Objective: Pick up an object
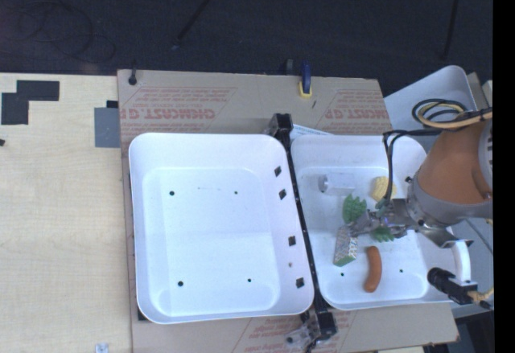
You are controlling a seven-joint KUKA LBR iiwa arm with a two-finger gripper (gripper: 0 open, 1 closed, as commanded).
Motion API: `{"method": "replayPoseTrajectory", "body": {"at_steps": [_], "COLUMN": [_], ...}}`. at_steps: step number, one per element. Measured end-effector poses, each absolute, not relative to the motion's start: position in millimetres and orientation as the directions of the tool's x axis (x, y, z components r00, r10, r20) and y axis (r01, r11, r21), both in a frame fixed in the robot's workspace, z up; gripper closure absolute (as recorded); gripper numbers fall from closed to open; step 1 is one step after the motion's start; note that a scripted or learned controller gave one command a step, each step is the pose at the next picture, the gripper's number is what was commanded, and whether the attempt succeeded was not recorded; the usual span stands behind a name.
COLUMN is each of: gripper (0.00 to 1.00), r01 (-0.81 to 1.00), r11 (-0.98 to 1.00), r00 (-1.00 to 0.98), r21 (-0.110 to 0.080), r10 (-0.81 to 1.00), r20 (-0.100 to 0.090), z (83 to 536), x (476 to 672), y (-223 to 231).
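Note:
In the right bin (338, 152) lie several small objects: an orange-brown sausage (372, 268), a green leafy piece (352, 207), a yellow piece (379, 186), a grey speckled strip (347, 246) and a clear plastic item (335, 182). My gripper (381, 223) reaches in from the right, low over the bin's middle, just right of the green piece and above the sausage. Something small and green shows at its tip, but whether it lies between the fingers is hidden.
The left bin (211, 152) sits beside the right one, with black clips along the shared wall (291, 215). The arm's orange band (451, 170) and grey wrist hang over the right bin's right edge. Cardboard lies under both bins.

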State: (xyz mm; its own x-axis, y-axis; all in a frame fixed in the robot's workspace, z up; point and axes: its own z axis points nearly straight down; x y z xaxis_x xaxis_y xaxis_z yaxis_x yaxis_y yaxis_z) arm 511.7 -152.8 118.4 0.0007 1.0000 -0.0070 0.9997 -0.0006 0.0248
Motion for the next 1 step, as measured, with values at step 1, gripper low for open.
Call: {"method": "replayPoseTrajectory", "body": {"at_steps": [1], "gripper": [0.00], "r01": [1.000], "r11": [0.000], "r00": [0.000], "r21": [0.003], "r10": [1.000], "r20": [-0.001], "z": [104.1], "x": [506.3], "y": [-137.1]}}
